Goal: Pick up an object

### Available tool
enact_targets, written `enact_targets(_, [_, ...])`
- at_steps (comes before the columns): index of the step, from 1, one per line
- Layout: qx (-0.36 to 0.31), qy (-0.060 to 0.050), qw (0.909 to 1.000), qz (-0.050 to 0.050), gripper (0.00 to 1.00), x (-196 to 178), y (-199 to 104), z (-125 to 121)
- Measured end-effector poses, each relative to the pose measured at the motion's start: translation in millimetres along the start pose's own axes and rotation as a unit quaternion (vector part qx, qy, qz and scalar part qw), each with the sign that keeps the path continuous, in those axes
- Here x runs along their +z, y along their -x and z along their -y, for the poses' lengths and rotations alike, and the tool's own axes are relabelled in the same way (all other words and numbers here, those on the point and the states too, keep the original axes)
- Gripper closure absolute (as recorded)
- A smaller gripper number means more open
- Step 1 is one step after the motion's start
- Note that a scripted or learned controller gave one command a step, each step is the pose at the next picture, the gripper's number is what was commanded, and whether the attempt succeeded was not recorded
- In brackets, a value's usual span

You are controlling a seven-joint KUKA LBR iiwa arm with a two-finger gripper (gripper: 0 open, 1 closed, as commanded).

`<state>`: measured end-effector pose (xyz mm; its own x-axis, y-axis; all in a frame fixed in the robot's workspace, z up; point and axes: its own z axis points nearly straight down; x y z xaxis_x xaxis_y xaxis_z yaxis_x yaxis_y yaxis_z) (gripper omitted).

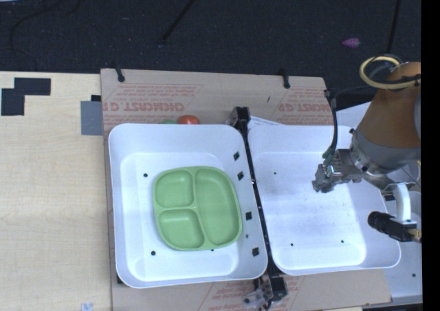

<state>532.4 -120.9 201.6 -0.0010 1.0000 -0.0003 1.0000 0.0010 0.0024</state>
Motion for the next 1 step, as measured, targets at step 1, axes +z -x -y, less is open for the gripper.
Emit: enact_targets(1, [0.0, 0.0, 1.0, 0.0, 1.0, -52.8, 1.1, -1.1])
